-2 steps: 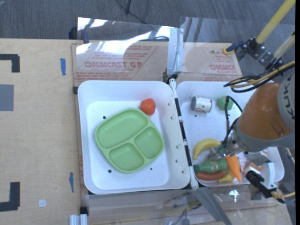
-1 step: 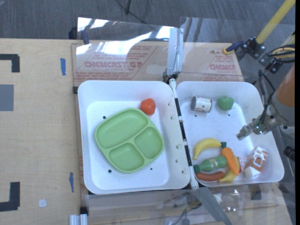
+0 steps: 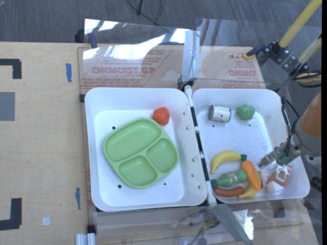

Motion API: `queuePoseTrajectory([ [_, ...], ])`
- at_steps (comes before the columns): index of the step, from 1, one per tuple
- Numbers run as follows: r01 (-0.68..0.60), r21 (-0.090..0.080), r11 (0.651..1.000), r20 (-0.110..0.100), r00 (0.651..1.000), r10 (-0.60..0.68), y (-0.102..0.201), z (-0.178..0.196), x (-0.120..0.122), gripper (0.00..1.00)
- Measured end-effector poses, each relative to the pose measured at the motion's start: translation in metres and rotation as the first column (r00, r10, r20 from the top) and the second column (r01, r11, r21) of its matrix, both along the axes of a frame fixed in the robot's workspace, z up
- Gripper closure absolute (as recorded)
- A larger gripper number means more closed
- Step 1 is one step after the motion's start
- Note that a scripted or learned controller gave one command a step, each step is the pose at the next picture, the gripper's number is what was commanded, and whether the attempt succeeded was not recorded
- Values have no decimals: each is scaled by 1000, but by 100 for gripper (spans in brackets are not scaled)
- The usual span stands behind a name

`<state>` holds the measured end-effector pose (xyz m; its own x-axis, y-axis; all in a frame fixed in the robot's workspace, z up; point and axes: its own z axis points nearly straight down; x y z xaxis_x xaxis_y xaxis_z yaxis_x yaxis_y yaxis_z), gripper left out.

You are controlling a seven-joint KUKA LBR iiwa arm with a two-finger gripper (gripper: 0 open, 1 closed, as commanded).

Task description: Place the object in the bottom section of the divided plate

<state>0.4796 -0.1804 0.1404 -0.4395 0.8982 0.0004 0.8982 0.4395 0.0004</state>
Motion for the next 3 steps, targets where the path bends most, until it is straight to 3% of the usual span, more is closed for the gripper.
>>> queuePoseTrajectory([
  [1, -545, -14, 839, 17, 838, 545, -40, -47, 11, 100],
  [2, -756, -3, 655, 4, 655, 756, 44, -47, 15, 100],
  [3, -719, -3, 695, 3, 695, 719, 161, 44, 1, 100],
])
